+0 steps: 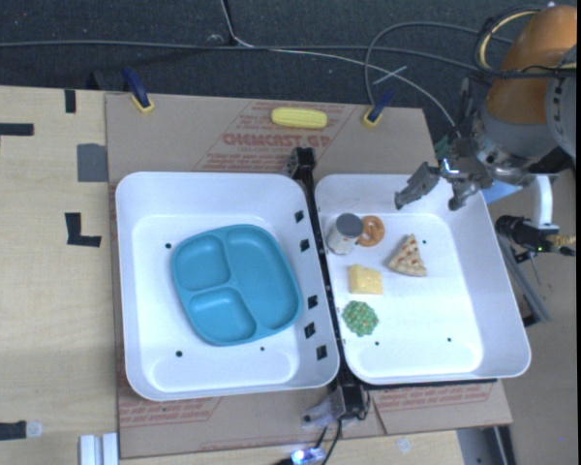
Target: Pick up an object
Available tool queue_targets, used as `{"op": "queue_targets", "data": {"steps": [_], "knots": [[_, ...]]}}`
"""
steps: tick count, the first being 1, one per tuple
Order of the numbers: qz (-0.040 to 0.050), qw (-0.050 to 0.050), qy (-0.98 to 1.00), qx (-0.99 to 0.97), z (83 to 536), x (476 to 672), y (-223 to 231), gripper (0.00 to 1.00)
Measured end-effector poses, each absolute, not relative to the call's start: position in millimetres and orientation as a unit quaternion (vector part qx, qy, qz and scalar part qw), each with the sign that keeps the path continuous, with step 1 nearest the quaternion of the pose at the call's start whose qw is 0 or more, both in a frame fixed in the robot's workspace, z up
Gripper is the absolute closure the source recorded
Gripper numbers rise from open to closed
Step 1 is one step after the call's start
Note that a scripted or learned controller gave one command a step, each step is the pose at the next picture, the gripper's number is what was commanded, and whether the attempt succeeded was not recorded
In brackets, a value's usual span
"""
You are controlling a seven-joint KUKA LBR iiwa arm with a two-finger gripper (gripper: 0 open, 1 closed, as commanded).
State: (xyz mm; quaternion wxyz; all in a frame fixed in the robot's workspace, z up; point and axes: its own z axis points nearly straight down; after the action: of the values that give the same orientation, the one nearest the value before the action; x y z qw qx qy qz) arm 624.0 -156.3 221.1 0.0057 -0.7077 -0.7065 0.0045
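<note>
In the right bin (484, 347) lie a pizza slice (407, 257), a pretzel (371, 231) touching a grey can (346, 232), a cheese block (365, 280) and a green broccoli piece (359, 318). The hand (434, 190) hovers over the bin's far right corner, fingers spread apart, gripping nothing. The left bin (136, 260) holds a blue divided plate (234, 283).

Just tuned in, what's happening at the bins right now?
The arm's gripper hangs open over the far edge of the right bin, holding nothing. In that bin lie a small grey can, a pretzel, a pizza slice, a cheese cube and a green broccoli piece. The left bin holds a blue divided plate.
</note>
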Motion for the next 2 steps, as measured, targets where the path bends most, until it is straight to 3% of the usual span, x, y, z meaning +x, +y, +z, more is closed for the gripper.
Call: {"op": "queue_targets", "data": {"steps": [1,2], "knots": [[0.0006,0.000,-0.708,-0.707,229,626.7,-156,0.00],[0.0022,0.002,-0.708,-0.706,175,634.3,-149,0.00]]}}
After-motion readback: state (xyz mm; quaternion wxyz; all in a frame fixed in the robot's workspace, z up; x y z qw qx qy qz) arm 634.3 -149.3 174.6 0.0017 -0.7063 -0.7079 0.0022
